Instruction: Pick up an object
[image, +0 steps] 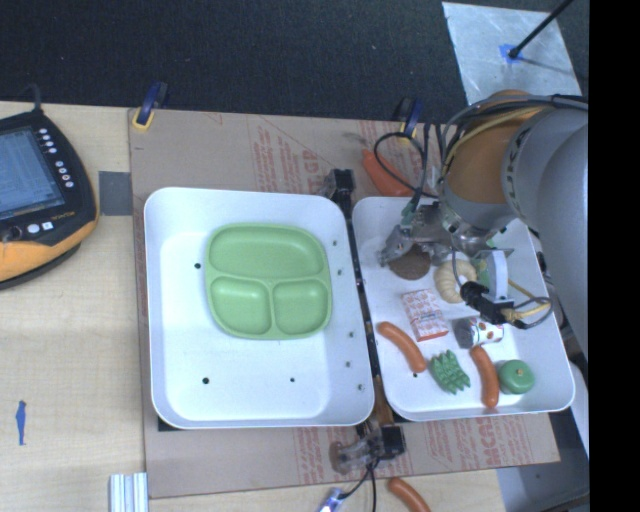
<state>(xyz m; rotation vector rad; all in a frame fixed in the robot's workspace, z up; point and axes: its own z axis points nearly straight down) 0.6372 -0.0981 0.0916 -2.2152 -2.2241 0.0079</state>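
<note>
We look down on a desk (70, 340) with two white bins. The left bin (180, 380) holds a green tray (268, 278). The right bin (545, 395) holds the clutter: a brown lump (408, 266) at about ten o'clock, a red-printed packet (424, 313) near its centre, one sausage (402, 347) at eight o'clock, a green toy (450, 371) at six, a second sausage (485, 376) and a green round piece (516, 376) at five.

The pincer (420, 238) hangs low at the bin's ten o'clock corner, touching or just above the brown lump. Cables and the wrist crowd it, so we cannot tell how far it is open, nor whether it has hold of anything.

We judge the brown lump to be the thing in hand. To do this well, we should centre over the lump, clear of the bin wall at eleven o'clock, and go down until the lump sits between the two sides. We close firmly and lift straight up, slowly, since a rounded piece may squirt out sideways. If it slips, the sausage at eight o'clock lies in open space and looks an easier pick.
</note>
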